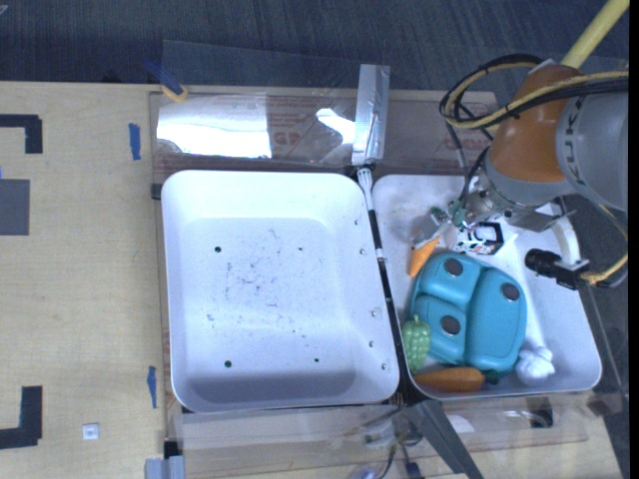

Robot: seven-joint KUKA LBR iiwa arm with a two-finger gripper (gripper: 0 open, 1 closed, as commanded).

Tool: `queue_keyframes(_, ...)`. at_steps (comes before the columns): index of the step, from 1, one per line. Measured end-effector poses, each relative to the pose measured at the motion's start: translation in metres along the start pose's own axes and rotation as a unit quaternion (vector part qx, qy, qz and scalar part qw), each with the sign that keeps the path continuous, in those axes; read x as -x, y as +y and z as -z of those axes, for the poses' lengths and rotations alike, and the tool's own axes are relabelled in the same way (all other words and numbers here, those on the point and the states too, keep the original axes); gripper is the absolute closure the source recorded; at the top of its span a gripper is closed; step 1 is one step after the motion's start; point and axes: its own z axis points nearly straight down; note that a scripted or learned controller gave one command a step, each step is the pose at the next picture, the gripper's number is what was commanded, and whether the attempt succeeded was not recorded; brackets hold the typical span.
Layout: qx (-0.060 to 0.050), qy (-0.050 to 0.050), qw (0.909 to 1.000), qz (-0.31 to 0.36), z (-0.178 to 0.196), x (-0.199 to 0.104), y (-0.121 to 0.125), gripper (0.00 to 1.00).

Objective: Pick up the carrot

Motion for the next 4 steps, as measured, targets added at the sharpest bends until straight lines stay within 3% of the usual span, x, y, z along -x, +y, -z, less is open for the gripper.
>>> queue_keyframes(1, -0.001, -0.003, 0.9992, 0.04, 0.0, -0.003, -0.005, 0.0)
queue_keyframes(2, -0.011, 0.01, 0.9661, 0.258, -0.012, -0.009, -0.002, 0.0)
queue_keyframes(3, -0.03, 0.022, 0.9914, 0.126, -0.025, 0.012, 0.026, 0.0)
queue_keyframes(4, -0.022, 0.016, 0.9915, 0.127, -0.012, 0.014, 0.031, 1.0)
